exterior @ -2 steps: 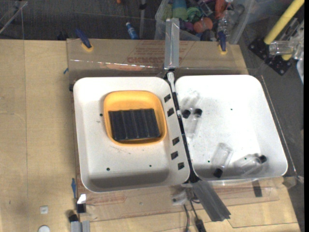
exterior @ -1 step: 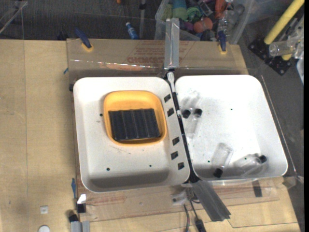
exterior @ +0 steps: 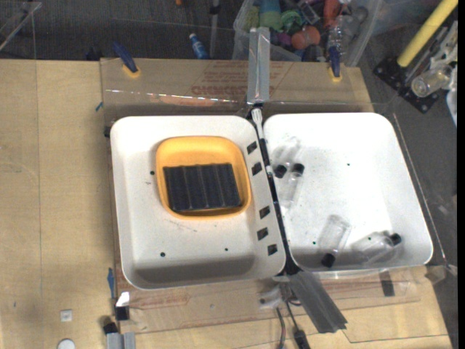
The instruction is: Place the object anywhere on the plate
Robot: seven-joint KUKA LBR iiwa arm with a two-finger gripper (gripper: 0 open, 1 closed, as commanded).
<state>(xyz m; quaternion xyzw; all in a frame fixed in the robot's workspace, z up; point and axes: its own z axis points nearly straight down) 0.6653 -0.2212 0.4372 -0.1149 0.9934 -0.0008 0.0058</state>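
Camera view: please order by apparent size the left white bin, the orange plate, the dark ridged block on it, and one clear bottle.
1. left white bin
2. orange plate
3. dark ridged block
4. clear bottle

Two white bins (exterior: 131,260), one orange plate (exterior: 171,151), four clear bottles (exterior: 332,235).

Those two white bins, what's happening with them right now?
At this moment nothing is being handled. The left bin holds an orange plate with a dark ribbed block lying on it. The right bin holds several small clear bottles with black caps: a pair near the divider, one lower down and one by the front right corner. The job is to put an object on the plate, and the bottles all lie in the other bin.
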